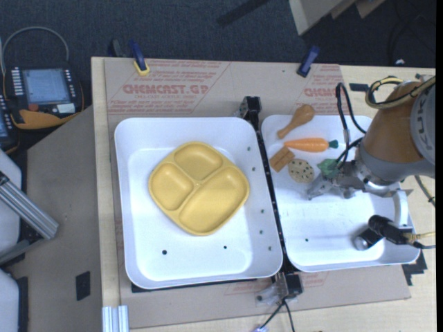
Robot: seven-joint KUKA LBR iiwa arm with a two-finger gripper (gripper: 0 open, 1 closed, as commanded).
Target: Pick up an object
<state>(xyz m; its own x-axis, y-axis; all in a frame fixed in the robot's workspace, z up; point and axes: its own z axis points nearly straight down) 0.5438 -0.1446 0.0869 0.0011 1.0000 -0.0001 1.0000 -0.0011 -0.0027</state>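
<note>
Flagging the murky bits first: gripper (320, 187) sits low over the right bin (332, 247), just 12 o'clock of bin centre. Its grey metal blurs together from this slant, so I can't tell if it's spread or closed, or whether anything sits in it. Arm (391, 140) comes in from 3 o'clock and covers the bin's 2 o'clock corner. Small green item (327, 164) lies right at the gripper's 12 o'clock, partly masked by it; shape unreadable, contact unclear. Pickable stuff is all bunched in the bin's 10-to-12 o'clock area. Carrot (306, 144): long axis 9-to-3, orange tip to 9, green top to 3, lying flat. Tan drumstick-shaped piece (297, 120) is at 12 o'clock of the carrot, apart from it: axis roughly 7-to-1, fat end to 1, thin end to 7. Brown block (281, 160) is at the carrot's 8 o'clock, axis about 8-to-2, close to the bin's 9 o'clock wall. Round dotted tan disc (300, 171) is just at 4 o'clock of the block and at the gripper's 10 o'clock, apart from it as far as I can see. Left bin (138, 241) holds a yellow three-compartment plate (199, 187) about centre, turned so its corners point roughly 12, 3, 6, 9.
</note>
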